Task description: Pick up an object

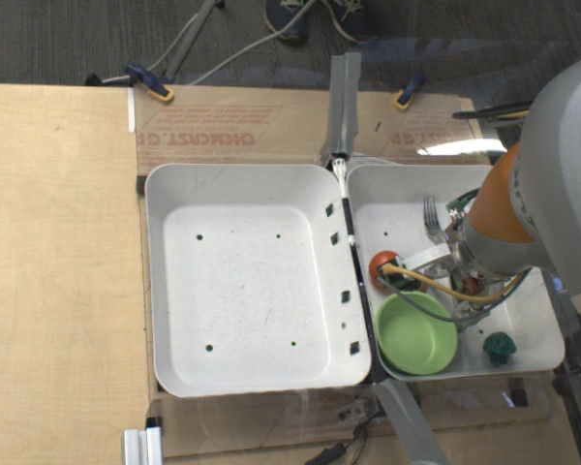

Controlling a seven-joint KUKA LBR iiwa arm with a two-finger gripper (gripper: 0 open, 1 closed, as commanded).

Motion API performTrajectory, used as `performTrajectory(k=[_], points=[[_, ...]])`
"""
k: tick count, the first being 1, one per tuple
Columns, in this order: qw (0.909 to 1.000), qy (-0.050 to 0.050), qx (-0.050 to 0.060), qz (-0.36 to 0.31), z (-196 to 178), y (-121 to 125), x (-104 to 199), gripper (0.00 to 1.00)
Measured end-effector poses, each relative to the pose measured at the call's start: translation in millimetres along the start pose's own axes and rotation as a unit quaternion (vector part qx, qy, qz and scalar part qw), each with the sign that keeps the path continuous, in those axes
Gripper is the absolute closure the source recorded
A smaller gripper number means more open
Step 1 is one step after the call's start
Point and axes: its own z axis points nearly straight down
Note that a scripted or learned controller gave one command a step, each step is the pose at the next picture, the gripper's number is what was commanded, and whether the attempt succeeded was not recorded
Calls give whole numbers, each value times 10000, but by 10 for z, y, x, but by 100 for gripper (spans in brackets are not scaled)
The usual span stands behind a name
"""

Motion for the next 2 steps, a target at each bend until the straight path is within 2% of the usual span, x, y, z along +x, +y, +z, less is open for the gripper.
performTrajectory(k=[1, 2], points=[[10000, 0, -20, 23, -2, -94, -341, 0], [10000, 0, -4, -31, -4, 240, 414, 0]])
